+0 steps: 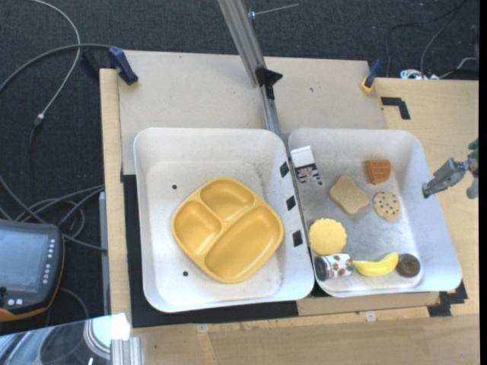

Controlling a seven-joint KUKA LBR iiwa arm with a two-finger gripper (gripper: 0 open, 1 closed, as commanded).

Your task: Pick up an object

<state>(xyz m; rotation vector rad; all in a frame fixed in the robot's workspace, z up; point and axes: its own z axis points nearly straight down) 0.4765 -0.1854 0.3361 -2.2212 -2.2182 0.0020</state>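
The right bin (pixel 426 158) holds several toy foods. A white carton (pixel 304 163) lies at its far left, a slice of bread (pixel 349 195) near the middle, an orange waffle square (pixel 377 170) behind it and a chip cookie (pixel 386 205) to its right. Along the near side lie a yellow ridged round (pixel 327 236), a small can (pixel 333 265), a banana (pixel 377 265) and a brown donut (pixel 409 265). My gripper (pixel 441 179) pokes in at the right edge, above the bin's right rim, apart from every object.
The left bin (pixel 152 158) holds a yellow three-compartment plate (pixel 227 229). A slanted metal pole (pixel 243 36) runs down to the gap between the bins. Blue clamps (pixel 122 65) sit at the bench's far corners. A pendant (pixel 27 268) lies at left.
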